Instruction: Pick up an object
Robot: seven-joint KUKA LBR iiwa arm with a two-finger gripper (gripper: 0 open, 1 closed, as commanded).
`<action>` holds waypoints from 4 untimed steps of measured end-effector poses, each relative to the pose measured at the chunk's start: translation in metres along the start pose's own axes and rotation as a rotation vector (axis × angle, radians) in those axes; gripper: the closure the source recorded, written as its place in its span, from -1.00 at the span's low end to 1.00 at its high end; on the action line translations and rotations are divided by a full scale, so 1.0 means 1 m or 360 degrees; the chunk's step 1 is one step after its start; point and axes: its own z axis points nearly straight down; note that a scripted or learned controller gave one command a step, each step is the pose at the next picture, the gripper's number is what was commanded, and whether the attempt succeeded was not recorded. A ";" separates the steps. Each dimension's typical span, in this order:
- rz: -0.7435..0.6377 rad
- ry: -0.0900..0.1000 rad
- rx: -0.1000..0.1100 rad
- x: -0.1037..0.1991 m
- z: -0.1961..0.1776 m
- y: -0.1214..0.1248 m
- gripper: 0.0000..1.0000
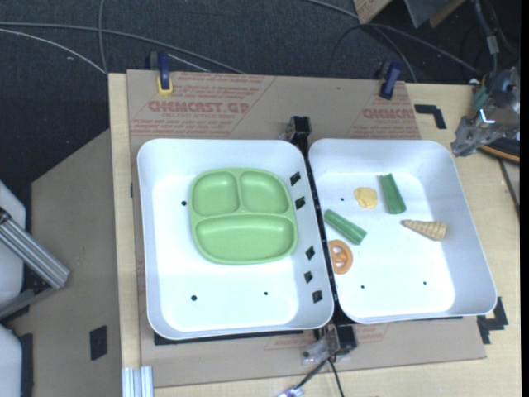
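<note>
In the right bin [463,279] I count five loose items: a yellow piece [365,197], a green stick [391,193] just beside it, a second green stick [344,226] near the divider, a pretzel [340,256] below that, and a cone [426,230] lying apart toward the right wall. The left bin [165,288] holds a green tray [243,216]. The gripper [479,122] sits past the right bin's far corner, state I cannot tell. I judge the cone the best pick: clear room around it, so descend straight and close across its width.
</note>
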 end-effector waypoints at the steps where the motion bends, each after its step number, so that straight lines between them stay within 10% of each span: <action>1: -0.0007 0.0008 0.0015 0.055 0.010 0.014 1.00; 4: -0.0006 0.0009 0.0020 0.214 0.038 0.024 1.00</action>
